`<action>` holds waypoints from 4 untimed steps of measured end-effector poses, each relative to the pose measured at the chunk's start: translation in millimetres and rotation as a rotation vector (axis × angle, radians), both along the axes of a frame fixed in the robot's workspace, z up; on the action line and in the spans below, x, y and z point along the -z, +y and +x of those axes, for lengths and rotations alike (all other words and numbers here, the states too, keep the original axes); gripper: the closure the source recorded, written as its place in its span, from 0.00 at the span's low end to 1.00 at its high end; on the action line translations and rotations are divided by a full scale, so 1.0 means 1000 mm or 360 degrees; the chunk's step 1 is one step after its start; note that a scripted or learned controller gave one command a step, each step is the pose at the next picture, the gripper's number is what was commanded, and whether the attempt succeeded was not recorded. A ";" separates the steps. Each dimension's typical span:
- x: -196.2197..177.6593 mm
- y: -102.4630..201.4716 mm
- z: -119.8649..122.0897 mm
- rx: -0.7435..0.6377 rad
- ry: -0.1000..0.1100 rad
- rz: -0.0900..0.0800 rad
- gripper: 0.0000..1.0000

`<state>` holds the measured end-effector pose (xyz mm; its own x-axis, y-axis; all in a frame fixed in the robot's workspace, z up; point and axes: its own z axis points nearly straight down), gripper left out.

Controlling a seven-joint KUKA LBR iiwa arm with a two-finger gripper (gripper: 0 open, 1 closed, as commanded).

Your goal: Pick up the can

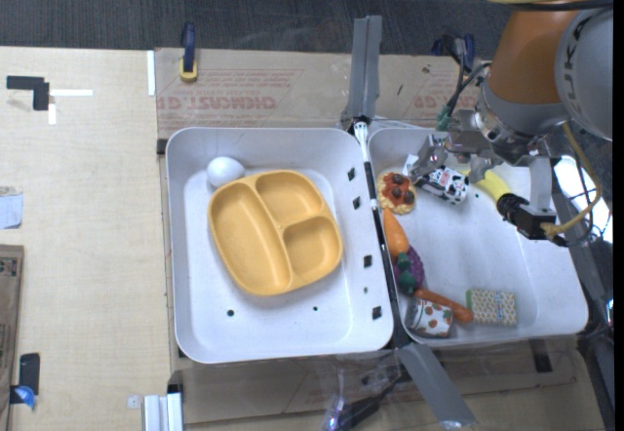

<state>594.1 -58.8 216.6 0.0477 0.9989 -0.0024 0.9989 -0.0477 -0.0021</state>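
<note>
The can (430,320) is small, with a white and red label. It sits in the front left corner of the right bin (546,273), against a small carrot (450,303). My gripper (450,166) hangs low over the back of that bin, well behind the can. It is right above a black-and-white spotted object (447,184). The grey wrist and orange band (531,39) rise to the upper right.
The right bin also holds a pizza slice (397,192), a long carrot (395,233), purple grapes (410,269), a yellow banana (493,187) and a patterned box (491,306). The left bin (185,254) holds a yellow divided plate (275,230) and a white egg (225,169).
</note>
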 end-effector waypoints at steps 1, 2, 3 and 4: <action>-0.093 0.013 -0.053 0.0026 -0.0002 0.0000 0.00; 0.017 -0.019 -0.047 -0.0005 0.0003 0.0003 0.00; 0.092 -0.048 -0.061 -0.0034 0.0003 0.0004 0.00; 0.126 -0.081 -0.005 0.0023 0.0000 0.0002 0.00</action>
